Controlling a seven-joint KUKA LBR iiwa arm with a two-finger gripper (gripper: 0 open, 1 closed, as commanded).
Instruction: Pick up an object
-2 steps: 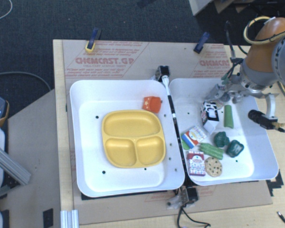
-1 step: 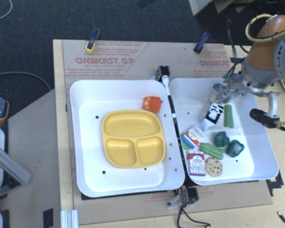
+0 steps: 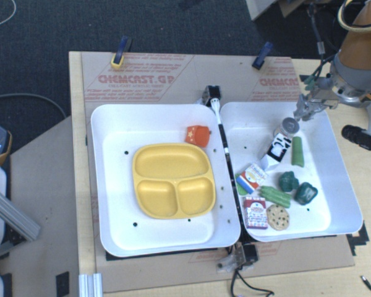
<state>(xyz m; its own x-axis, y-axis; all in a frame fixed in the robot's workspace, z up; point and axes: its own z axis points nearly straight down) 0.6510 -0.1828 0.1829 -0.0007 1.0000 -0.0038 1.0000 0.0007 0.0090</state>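
Observation:
My gripper [image 3: 304,108] hangs over the far right part of the right bin [image 3: 340,184]. Just below and left of it lies a white bottle [image 3: 278,145] with a black label, its grey cap pointing toward the gripper. A green stick [image 3: 297,151] lies beside the bottle. Nearer the front are two dark green pieces [image 3: 288,181] [image 3: 306,192], a green cucumber [image 3: 275,196], a cookie [image 3: 277,217], a red carton [image 3: 255,213] and a small white packet [image 3: 254,174]. I cannot make out whether the gripper touches the bottle cap.
The left bin [image 3: 111,166] holds a yellow divided plate [image 3: 173,179] and a small orange-red object [image 3: 198,135] at its far right. A black divider clamp [image 3: 211,94] sits between the bins. Blue clips [image 3: 120,54] [image 3: 262,55] pin the board's far edge.

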